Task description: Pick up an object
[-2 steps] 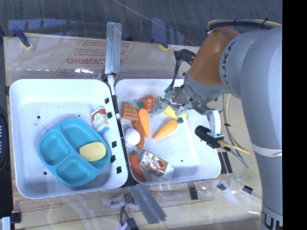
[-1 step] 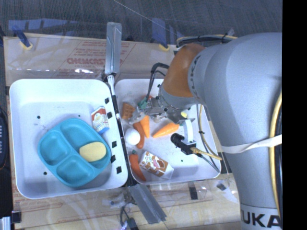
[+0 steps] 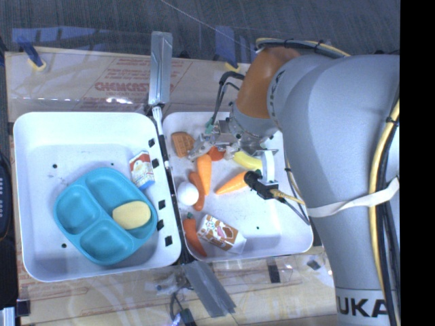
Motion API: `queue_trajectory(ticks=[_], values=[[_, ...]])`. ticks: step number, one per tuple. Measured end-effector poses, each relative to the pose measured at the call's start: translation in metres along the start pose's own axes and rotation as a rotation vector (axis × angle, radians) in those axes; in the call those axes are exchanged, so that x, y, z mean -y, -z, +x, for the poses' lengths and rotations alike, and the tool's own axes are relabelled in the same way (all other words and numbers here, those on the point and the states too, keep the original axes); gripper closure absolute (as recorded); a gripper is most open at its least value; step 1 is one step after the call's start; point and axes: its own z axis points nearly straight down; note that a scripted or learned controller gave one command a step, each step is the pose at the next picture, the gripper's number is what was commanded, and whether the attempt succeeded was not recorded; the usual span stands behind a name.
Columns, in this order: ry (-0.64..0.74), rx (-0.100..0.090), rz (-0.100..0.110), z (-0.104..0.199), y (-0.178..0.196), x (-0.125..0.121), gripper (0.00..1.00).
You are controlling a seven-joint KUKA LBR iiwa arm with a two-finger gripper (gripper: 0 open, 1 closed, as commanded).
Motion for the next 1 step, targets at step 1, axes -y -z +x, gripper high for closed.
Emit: queue_trajectory(ticks=[1], values=[[0.009, 0.0, 0.005, 0.0017, 0.0075, -0.0003, 1.0]])
